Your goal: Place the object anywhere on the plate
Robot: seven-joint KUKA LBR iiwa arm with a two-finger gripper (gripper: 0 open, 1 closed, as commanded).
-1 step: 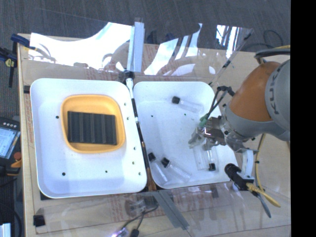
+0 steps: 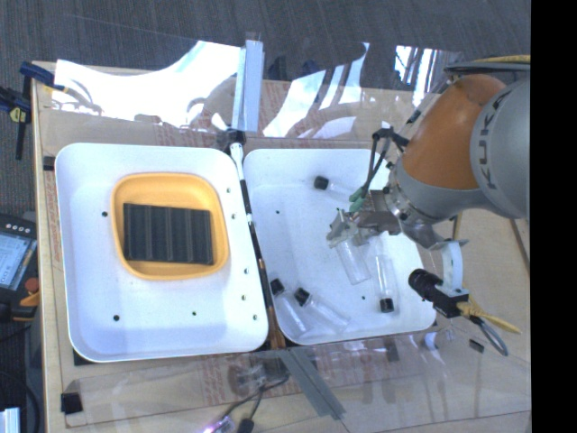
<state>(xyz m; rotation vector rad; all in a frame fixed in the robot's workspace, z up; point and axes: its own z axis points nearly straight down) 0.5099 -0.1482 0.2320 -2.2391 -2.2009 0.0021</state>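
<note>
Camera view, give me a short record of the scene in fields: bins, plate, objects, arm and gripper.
left bin: white, holds the yellow plate
plate contents: a dark ribbed insert at its middle, no clear tube on it
right bin: white, holds several clear tubes with black caps
arm: reaches in from the right over the right bin
gripper: low over the right bin, near the tubes; finger state unclear
task state: nothing placed on the plate yet

Yellow plate (image 2: 169, 190) with a dark ribbed centre lies flat in the left bin. Several clear tubes (image 2: 383, 278) with black caps lie scattered in the right bin.
</note>
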